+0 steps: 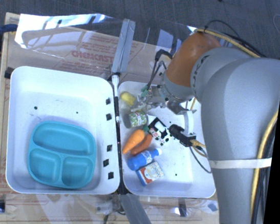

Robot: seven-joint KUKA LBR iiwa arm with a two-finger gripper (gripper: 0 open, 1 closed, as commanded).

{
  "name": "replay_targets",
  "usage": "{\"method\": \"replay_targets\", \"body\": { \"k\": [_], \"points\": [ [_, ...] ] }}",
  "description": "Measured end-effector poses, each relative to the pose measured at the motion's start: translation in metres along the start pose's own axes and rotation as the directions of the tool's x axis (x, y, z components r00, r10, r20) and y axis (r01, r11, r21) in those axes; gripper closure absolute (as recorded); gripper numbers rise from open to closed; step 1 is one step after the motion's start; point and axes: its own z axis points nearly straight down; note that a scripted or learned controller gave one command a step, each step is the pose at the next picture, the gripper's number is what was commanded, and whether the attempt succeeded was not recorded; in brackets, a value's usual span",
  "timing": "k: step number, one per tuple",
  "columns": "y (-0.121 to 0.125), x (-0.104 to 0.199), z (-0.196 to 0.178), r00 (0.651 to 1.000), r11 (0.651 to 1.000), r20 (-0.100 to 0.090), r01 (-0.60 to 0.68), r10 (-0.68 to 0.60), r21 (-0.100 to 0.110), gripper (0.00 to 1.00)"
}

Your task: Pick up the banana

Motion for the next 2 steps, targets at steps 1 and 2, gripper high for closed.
{"method": "replay_targets", "body": {
  "k": [1, 2],
  "points": [
    [0.0155, 0.0919, -0.2124, 0.980, 0.980, -0.004, -0.200, 0.200, -0.007, 1.00],
    [0.0154, 0.0918, -0.2120, 0.980, 0.980, -0.004, -0.200, 0.200, -0.006, 0.00]
  ]
}}
